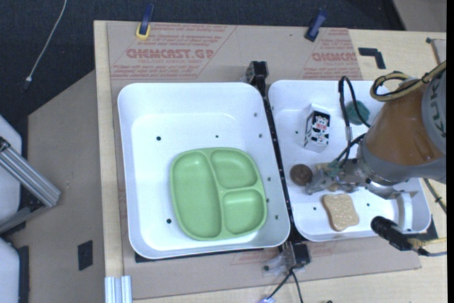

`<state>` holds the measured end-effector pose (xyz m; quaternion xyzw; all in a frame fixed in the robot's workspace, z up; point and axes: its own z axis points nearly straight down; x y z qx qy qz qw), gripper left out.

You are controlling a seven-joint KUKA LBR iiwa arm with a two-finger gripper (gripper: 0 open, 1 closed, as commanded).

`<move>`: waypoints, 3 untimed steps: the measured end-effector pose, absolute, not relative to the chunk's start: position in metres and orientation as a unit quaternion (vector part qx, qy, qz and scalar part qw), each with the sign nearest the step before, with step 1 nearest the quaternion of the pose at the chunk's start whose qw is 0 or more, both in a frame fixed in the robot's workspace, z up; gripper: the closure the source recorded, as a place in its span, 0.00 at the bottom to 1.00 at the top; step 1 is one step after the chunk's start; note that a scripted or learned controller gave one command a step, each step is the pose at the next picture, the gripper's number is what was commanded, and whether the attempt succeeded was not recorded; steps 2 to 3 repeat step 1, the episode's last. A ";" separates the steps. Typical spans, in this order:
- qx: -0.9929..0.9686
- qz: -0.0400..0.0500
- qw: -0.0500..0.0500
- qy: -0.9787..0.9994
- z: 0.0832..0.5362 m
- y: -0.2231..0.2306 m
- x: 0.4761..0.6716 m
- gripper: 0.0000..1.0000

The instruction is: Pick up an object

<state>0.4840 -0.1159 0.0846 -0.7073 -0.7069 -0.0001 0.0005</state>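
Two white bins: the left bin (135,152) carries one green divided plate (216,191) (three compartments); the right bin (291,99) carries one small carton (318,128), one toast slice (340,211), one brown round piece (301,173).

The arm (408,131) runs off the right edge and covers much of the right bin (284,152), its gripper (323,177) too blurred to read.

One fixed camera looks down at a slant on the bench (213,46) and both white bins, from moderate height, the arm (408,131) entering at right.
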 end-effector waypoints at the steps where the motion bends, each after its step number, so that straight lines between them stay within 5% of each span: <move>1: -0.707 -0.001 -0.001 -0.707 0.095 -0.115 0.485 1.00; 3: -0.707 -0.001 -0.001 -0.707 0.095 -0.115 0.485 1.00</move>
